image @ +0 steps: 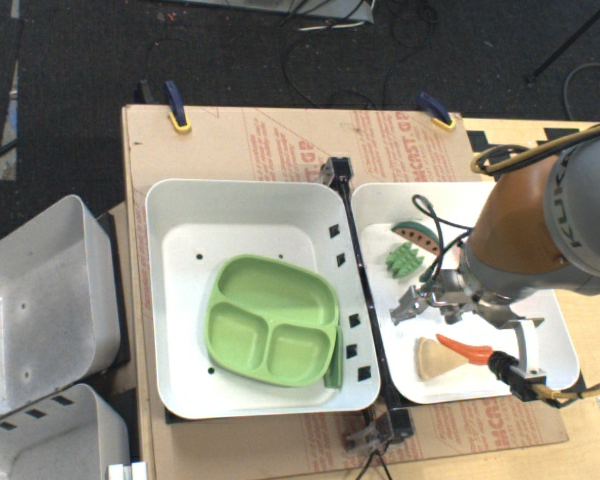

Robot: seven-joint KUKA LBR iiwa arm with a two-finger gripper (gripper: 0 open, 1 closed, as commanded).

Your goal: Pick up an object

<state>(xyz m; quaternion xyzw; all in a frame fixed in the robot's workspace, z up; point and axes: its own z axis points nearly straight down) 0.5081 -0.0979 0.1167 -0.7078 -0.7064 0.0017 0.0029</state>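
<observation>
- Two shallow white bins side by side on the desk (240,138) — glossy moulded plastic, rounded corners, butted along a black divider strip (358,288).
- In the left bin (170,298), a lime-green divided tray (272,320), three compartments, smooth and rigid; flat on the floor, pushed toward the near right corner.
- In the right bin (570,363), all the small pickable things, clustered where the arm can reach from the right.
- Green leafy toy (404,259) near the divider — knobbly, soft-looking.
- Watermelon-slice piece (417,233) just behind it, dark rind with red flesh.
- Tan wedge (439,359) at the front, matte, cone-like; orange carrot-shaped piece (467,348) lying across its upper edge, touching.
- Arm (540,233) low over the right bin, grey with the orange band, cable looping past.
- Pincer (418,305) pointing left, between the leafy toy and the wedge — prongs look splayed apart, nothing between them.
- Task's thing not yet lifted: likeliest candidates the wedge and carrot, just beside the tips.
</observation>
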